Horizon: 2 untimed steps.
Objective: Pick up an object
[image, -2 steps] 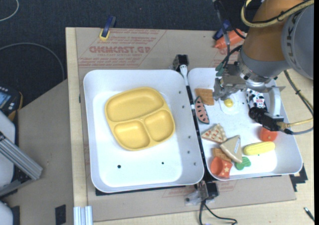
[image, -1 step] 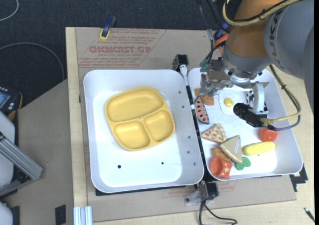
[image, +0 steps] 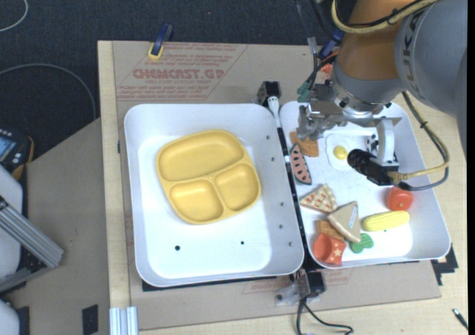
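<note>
My gripper (image: 346,137) hangs over the back of the right bin (image: 434,233), open. One finger (image: 312,124) is low by a small orange-brown piece (image: 306,146). The other finger (image: 384,142) is to the right. A fried egg toy (image: 340,152) lies on the bin floor between them, with nothing held. Around it lie a watermelon slice (image: 300,166), a pizza slice (image: 320,198), a red tomato (image: 400,198), a corn cob (image: 386,220), a tan sandwich wedge (image: 346,222) and an orange piece with a star (image: 329,249).
A yellow divided plate (image: 208,175) lies in the left bin (image: 148,244). The ridge between the bins (image: 289,177) runs just left of the gripper. A black part with a cable (image: 369,166) hangs off the wrist above the bin.
</note>
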Motion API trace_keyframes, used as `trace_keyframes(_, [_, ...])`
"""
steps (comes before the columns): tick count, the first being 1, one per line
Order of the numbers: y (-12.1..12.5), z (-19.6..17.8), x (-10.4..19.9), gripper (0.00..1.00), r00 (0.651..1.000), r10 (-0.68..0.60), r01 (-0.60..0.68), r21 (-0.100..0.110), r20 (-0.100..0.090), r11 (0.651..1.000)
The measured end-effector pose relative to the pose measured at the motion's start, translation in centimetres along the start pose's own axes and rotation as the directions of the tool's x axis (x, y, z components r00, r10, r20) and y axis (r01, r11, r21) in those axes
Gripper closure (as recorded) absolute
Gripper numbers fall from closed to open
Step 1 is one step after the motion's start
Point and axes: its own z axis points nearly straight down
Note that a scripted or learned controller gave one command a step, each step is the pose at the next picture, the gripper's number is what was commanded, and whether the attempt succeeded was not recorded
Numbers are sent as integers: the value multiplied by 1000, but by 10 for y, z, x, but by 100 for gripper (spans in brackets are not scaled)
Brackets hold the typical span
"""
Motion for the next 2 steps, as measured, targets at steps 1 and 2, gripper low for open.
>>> trace_keyframes(1, [-3, -5, -9, 100, 1000, 2, -2, 1, 0, 1000])
trace_keyframes(2, [0, 4, 0, 100, 1000, 1, -1, 6, 1, 1000])
